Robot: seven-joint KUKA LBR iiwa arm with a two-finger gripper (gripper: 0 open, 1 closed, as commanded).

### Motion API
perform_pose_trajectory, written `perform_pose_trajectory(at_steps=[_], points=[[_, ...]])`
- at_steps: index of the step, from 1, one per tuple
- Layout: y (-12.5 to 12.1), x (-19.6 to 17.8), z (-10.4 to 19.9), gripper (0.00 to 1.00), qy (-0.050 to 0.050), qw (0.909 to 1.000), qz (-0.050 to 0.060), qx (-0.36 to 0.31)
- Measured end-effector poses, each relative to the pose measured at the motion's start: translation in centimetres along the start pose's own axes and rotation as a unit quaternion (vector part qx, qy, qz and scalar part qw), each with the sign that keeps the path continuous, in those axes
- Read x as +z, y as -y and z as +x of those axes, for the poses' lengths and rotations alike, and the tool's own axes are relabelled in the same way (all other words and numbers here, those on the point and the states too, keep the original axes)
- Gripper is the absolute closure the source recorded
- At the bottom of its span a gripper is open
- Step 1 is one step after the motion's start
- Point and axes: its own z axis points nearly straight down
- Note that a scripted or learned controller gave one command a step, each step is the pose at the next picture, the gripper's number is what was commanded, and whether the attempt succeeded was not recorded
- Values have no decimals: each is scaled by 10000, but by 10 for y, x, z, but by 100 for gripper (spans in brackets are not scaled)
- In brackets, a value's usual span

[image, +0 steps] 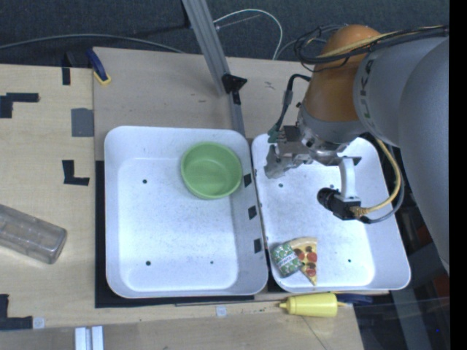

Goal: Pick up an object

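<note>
target: toy pizza slice, near front-left corner of right bin | handling: looks light, flat, stiff plastic; best pinched across its narrow width | alt: green bowl, left bin, back-right part | arm: wrist bent down over right bin's back-left area | gripper: empty, opening cannot be told

Left bin: green bowl occupies the upper right; remaining floor is open. Right bin: toy pizza slice blocks the lower left.
</note>
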Motion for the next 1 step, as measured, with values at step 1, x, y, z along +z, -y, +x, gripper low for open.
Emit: perform_pose_trajectory(at_steps=[1], points=[[-11,-12,48,100,-4,10000,-10,-1]])
